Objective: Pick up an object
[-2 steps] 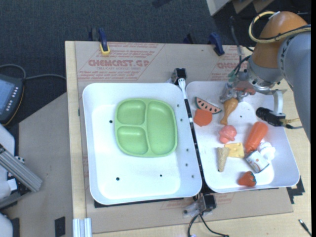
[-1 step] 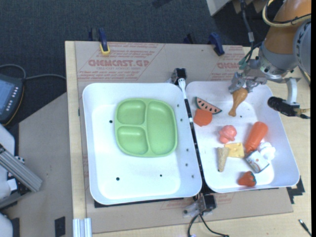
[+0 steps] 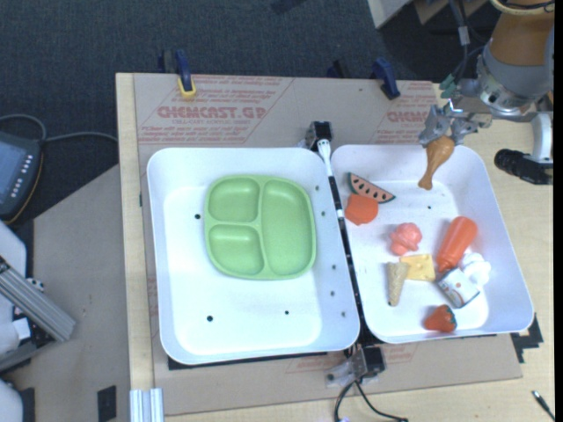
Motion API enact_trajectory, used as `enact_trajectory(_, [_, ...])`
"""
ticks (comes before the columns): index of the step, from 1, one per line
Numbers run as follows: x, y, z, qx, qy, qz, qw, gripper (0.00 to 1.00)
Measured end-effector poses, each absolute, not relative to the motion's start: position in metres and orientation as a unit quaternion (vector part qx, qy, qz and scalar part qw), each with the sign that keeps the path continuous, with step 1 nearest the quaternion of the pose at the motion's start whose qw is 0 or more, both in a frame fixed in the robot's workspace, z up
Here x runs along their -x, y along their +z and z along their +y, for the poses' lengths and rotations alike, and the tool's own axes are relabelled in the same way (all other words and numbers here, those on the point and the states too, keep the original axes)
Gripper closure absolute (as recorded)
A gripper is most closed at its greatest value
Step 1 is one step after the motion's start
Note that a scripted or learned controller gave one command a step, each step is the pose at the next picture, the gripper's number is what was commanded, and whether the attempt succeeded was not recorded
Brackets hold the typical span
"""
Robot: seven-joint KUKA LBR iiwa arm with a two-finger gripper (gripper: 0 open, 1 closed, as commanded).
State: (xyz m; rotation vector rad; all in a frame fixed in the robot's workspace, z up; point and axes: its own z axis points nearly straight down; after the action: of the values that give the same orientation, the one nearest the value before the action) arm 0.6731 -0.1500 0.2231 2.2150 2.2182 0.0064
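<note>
The tabletop (image 3: 264, 104) carries two shallow white bins side by side. The left bin (image 3: 176, 323) holds a green divided plate (image 3: 260, 227) lying flat near its middle. The right bin (image 3: 501, 236) holds a scatter of toy food: a watermelon slice (image 3: 369, 187) beside a red tomato (image 3: 361, 209), a pink piece (image 3: 405, 237), an orange carrot (image 3: 456, 241), a yellow cheese wedge (image 3: 420, 267), an ice-cream cone (image 3: 397, 282) and a strawberry (image 3: 441, 319). The arm (image 3: 521, 33) reaches in at the upper right, and its end effector (image 3: 450, 128) is clamped on the thick end of a brown drumstick (image 3: 435, 160), which hangs raised over the right bin's far corner, thin end pointing down.
</note>
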Motion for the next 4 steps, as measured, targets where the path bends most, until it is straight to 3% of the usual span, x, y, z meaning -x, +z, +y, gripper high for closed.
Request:
enact_trajectory(1, [-0.674, 0.226, -0.15, -0.707, 0.0009, 0.707, 0.002, 1.0])
enact_trajectory(4, [-0.561, 0.219, -0.04, -0.706, -0.0011, 0.708, -0.003, 1.0])
